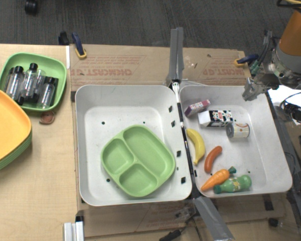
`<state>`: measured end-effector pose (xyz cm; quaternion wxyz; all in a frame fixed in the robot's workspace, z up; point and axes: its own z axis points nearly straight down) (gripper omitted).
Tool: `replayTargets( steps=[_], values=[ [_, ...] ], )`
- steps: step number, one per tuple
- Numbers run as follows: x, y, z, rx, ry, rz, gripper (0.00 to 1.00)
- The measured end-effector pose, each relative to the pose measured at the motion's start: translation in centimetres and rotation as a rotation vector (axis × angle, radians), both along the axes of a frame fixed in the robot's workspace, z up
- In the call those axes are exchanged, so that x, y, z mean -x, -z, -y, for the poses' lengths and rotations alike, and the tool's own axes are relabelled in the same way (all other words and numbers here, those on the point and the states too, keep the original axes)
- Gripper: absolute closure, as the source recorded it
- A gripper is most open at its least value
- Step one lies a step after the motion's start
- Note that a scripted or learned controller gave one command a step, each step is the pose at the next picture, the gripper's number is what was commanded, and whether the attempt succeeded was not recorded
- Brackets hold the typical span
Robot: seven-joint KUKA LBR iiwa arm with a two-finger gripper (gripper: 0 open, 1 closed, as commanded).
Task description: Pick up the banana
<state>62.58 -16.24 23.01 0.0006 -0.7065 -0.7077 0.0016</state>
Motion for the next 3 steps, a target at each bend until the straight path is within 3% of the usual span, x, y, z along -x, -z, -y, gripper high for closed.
replayTargets(
  steps=[1,2,3],
  values=[
    [1.3,2.1,-5.1,-0.003,-0.489,0.001,1.00],
    [6.5,-0.5,-1.7,-0.001,-0.017,0.001,1.00],
    [10.1,3.4,-4.8,-0.003,-0.382,0.000,1.00]
  ],
)
